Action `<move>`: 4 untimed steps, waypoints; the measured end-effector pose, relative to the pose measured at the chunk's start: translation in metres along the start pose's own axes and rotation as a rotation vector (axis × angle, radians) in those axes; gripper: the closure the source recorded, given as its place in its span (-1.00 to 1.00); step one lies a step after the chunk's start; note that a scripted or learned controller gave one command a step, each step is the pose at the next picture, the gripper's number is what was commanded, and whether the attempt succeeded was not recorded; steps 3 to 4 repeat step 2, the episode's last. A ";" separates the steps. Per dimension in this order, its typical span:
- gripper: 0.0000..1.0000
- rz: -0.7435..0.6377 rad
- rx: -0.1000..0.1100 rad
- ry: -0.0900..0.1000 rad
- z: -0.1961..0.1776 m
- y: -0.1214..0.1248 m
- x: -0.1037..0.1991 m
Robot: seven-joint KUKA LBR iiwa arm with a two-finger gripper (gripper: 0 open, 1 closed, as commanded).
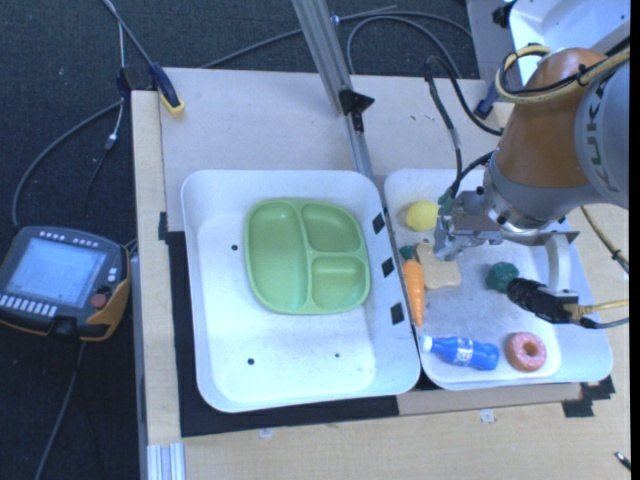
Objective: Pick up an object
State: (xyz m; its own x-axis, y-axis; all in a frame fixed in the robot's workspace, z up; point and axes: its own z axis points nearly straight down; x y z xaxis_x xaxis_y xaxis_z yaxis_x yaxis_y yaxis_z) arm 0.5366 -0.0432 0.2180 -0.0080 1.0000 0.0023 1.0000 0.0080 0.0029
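Observation:
My gripper (447, 245) hangs low over the back left part of the right bin (590, 363). Directly under it lies a flat beige piece (441, 271), partly covered by the gripper. A yellow ball (421, 215) sits just behind and left of the gripper. An orange carrot (414, 290) lies along the bin's left wall. A teal lump (502, 274) rests to the right of the beige piece. Near the front lie a blue bottle (461, 351) and a pink donut (526, 350).
The left bin (215, 368) holds a green divided plate (306, 256). A metal pole (330, 43) slants up from between the bins at the back. A teach pendant (60, 281) lies on the floor at far left.

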 end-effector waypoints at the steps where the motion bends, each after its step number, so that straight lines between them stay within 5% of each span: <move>1: 1.00 0.000 0.001 0.000 -0.012 0.010 0.055; 2: 1.00 0.001 0.002 0.000 -0.001 0.028 0.106; 4: 1.00 0.001 0.002 0.000 -0.001 0.028 0.106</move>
